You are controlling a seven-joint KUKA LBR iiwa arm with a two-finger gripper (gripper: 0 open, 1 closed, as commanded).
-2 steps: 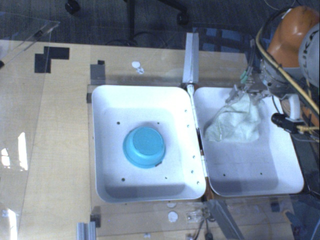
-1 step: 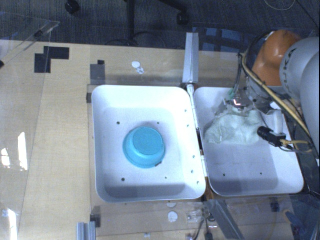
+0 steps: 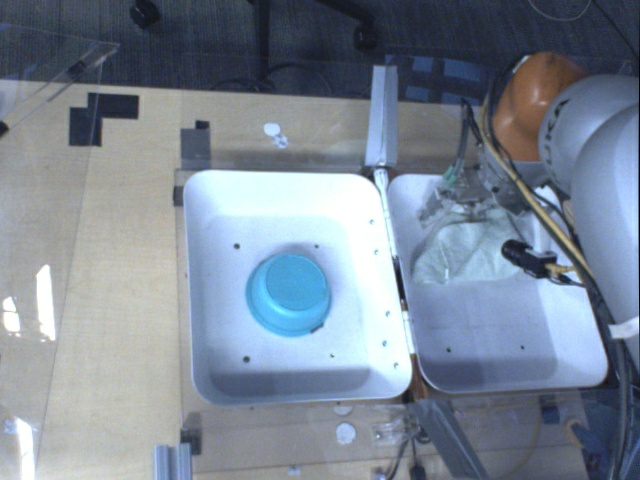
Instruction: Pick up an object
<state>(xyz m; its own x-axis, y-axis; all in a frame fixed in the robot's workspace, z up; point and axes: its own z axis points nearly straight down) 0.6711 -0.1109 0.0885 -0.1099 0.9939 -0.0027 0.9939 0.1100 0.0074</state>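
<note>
Claw [image 3: 470, 190], state unreadable in the cable clutter, sits over the crumpled pale cloth's [image 3: 462, 253] upper edge in the right white bin [image 3: 520, 363]; cloth lies just below it.

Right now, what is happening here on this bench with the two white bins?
A grey robot arm with an orange band reaches in from the right over the right white bin. Its tool is down at the far end of that bin, at a crumpled pale cloth; whether it grips the cloth cannot be told. A round blue plastic bowl, apparently upside down, sits in the middle of the left white bin, apart from the arm.
</note>
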